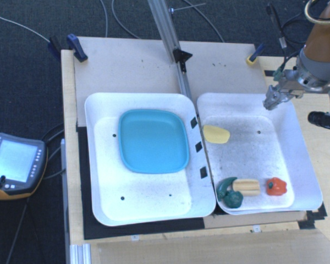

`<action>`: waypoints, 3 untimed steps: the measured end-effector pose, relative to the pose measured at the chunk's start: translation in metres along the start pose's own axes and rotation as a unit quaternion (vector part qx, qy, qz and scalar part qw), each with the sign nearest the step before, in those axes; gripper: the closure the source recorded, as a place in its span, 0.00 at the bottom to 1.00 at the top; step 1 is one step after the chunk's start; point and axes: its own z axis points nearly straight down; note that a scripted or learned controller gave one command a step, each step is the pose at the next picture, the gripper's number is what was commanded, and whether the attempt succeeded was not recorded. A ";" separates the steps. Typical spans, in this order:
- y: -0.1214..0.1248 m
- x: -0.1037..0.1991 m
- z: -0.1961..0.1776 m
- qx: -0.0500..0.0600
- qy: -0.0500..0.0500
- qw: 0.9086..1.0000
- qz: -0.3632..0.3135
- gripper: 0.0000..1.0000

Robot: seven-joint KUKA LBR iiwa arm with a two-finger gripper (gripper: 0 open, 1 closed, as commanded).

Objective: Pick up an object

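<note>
The jaws (271, 102) hover over the right bin's (302, 147) far corner, probably holding nothing; can't tell how open they are.

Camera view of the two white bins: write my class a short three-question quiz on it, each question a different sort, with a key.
1. True or false: the blue plate lies in the left bin.
2. Which thing lies nearest the divider between the bins? A) red toy pepper B) yellow piece C) tan block
3. Fill the gap: the gripper hangs over the far ___ corner of the right bin.

Key
1. True.
2. B. The yellow piece sits by the divider; the tan block lies along the near wall between the green toy and the pepper.
3. Right.
</note>
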 end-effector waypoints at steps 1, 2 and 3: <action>0.001 0.000 -0.042 0.001 0.000 1.000 0.000 1.00; 0.008 0.060 -0.046 0.002 0.001 1.000 -0.002 1.00; 0.009 0.122 -0.041 0.003 0.001 1.000 -0.002 1.00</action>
